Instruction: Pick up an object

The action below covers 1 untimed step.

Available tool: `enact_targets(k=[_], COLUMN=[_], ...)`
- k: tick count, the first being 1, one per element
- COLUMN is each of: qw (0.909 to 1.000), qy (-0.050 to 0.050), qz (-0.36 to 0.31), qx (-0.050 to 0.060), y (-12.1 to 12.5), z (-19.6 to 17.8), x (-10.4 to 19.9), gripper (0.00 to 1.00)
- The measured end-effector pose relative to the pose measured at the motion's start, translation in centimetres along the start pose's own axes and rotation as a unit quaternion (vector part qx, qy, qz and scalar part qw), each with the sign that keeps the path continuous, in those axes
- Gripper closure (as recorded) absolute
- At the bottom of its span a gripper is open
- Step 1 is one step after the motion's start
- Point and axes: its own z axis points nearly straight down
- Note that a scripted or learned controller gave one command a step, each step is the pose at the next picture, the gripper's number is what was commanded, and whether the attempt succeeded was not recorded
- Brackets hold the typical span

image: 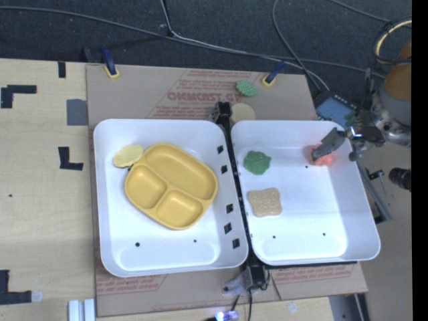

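Fingers [342,146] spread beside orange piece [322,155] near right bin [354,199] far edge, open floor below

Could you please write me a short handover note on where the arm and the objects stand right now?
Gripper: at the right bin's right edge, fingers spread open, nothing between them. It sits right beside the orange-red piece.
Right bin: orange-red piece near the right wall, green piece at the upper left, tan waffle-like piece below the green one.
Left bin: yellow divided tray, with a pale yellow piece at its upper left corner.
On the board behind the bins: a small green piece.
Done: nothing lifted yet.
Left: close on an object, probably the orange-red one, and lift it.
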Motion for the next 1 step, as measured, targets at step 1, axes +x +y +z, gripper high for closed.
enact_targets(k=[1], qw=[1.0], qy=[-0.001], qz=[-0.002], qx=[-0.005], y=[0.2], z=[-0.59], x=[0.03], gripper=[0.0])
